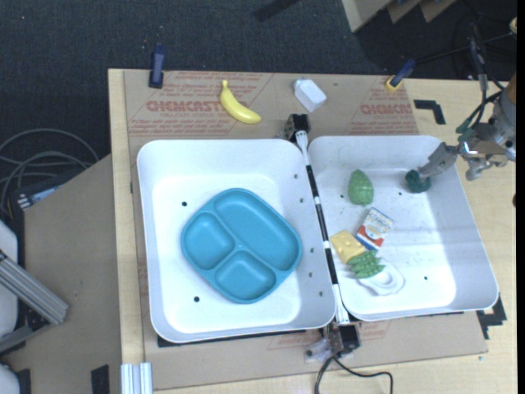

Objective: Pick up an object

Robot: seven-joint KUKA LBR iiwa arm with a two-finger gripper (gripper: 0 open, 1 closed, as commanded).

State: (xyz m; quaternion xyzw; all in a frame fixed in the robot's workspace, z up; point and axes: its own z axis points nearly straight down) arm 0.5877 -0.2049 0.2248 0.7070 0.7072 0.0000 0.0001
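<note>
1. Counter [123,220]: two white bins side by side. Loose on the counter behind them: one banana [238,105] and one small white block [309,94].
2. Left bin [164,302]: one blue divided tray [239,244] with three compartments, lying near the middle. Nothing else in this bin.
3. Right bin [459,277]: a cluster near the left wall. Count: one green rounded object [360,187], one small red, white and blue carton [374,228], one yellow wedge [346,245], one leafy green item [367,264], one white piece [385,281] just below it. The last three touch or overlap.
4. One dark teal object [418,181] sits apart from the cluster, near the back right of the right bin.
5. Claw [430,169]: at the right bin's back right, its tip at or just beside the teal object. Whether it is open or closed, or has hold of anything, cannot be told at this angle.
6. Step, as judged: approach or grasp attempt on the teal object; no lift evident.
7. Next move calls for a firm closure on the object, then a straight lift clear of the bin wall.
</note>
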